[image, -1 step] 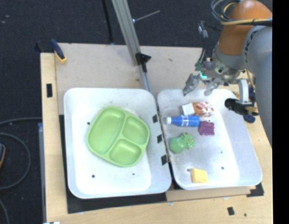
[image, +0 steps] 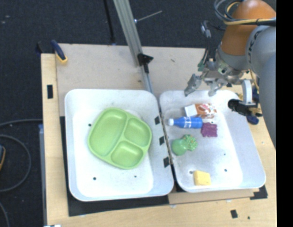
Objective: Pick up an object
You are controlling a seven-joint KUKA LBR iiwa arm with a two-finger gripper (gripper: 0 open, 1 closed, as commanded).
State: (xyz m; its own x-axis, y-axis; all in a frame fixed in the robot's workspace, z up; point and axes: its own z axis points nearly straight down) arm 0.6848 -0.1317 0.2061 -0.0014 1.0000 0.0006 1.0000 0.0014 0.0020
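Two spread fingers on the gripper [image: 201,88], nothing between them, red-and-white packet [image: 202,110] just below it in right bin [image: 241,164]

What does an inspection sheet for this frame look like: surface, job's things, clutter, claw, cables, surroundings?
Surface: wooden bench bearing left bin and right bin.
Job's things: right bin holds blue tube, red-white packet, purple block, green toy, yellow block.
Clutter: green divided plate in left bin.
Claw: claw open over right bin's far edge, holding nothing.
Cables: black cable on floor at left.
Surroundings: metal pole, dark floor.
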